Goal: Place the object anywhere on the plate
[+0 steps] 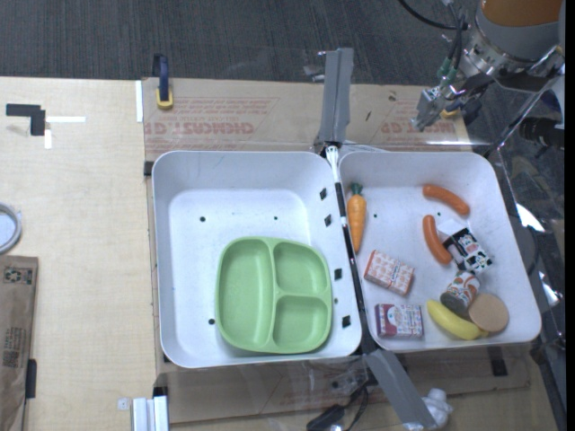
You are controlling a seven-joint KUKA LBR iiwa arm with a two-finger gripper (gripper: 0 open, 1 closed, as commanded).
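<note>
A light green plate (273,294) with three compartments lies in the left white bin (180,196), toward its front. The right bin (503,196) holds the loose food items: a carrot (357,219), two sausages (446,198) (436,240), a pink box (389,272), a small dark-red carton (399,321), a banana (450,321), a round brown disc (489,312), a can (460,289) and a black-and-white packet (468,249). My gripper (437,103) hangs high above the far edge of the right bin, well off the objects, with nothing seen between its fingers.
A grey upright post (336,97) stands at the far end of the divider between the bins. A blue-and-yellow clamp (162,81) sits on the cardboard behind the left bin. A tape roll (5,230) lies at the bench's left edge.
</note>
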